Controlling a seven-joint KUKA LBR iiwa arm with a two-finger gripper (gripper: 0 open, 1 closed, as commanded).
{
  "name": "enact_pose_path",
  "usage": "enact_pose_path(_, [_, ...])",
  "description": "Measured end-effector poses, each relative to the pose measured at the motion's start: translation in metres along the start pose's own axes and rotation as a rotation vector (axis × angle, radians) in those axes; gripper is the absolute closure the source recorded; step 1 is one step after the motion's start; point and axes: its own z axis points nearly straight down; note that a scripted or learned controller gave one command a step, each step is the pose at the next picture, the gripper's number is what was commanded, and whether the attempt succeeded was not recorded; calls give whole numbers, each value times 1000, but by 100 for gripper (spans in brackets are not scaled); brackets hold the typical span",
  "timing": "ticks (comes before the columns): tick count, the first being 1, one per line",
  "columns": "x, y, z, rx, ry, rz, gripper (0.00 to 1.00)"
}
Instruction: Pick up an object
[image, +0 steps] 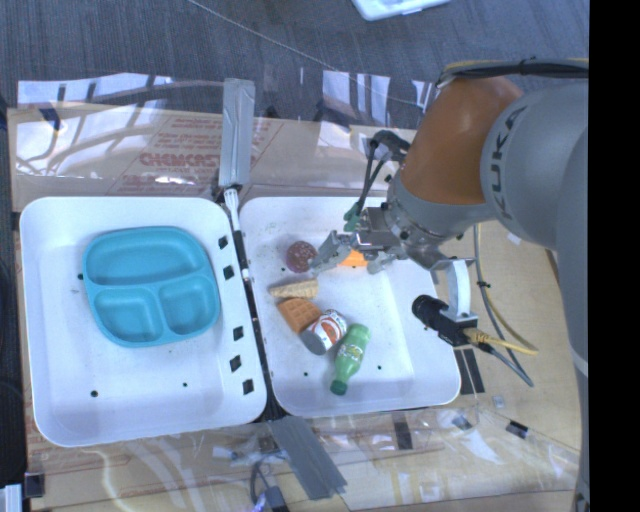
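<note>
Farthest left of the gripper, in the left bin (40, 330), a blue divided tray (150, 283) lies flat, well apart from the fingers and across the black-clipped seam where the two bins meet. Past that seam, in the right bin (420, 385), the small things gather below and to the left of the fingertips. A dark red round object (300, 255) sits just left of the tips, very near them. Below it lies a pale wedge-shaped piece (293, 290), and under that an orange-brown chunk (297, 313). A small can with a red and white label (324, 331) lies on its side against the chunk, and a green bottle (350, 357) lies tilted beside the can, cap toward the bin's near wall; it is the farthest of these below the jaws. An orange piece (352, 260) sits right at the fingers, partly hidden by them. The gripper (340, 250) hangs low over the right bin's upper middle. Whether its jaws are spread or pressed together cannot be told here, nor whether they touch anything.
</note>
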Motion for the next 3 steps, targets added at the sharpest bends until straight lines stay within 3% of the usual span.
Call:
enact_pose_path(1, [-35, -26, 143, -1, -1, 3, 0])
enact_pose_path(2, [-34, -25, 134, -1, 0, -4, 100])
enact_pose_path(3, [40, 50, 52, -7, 1, -5, 100])
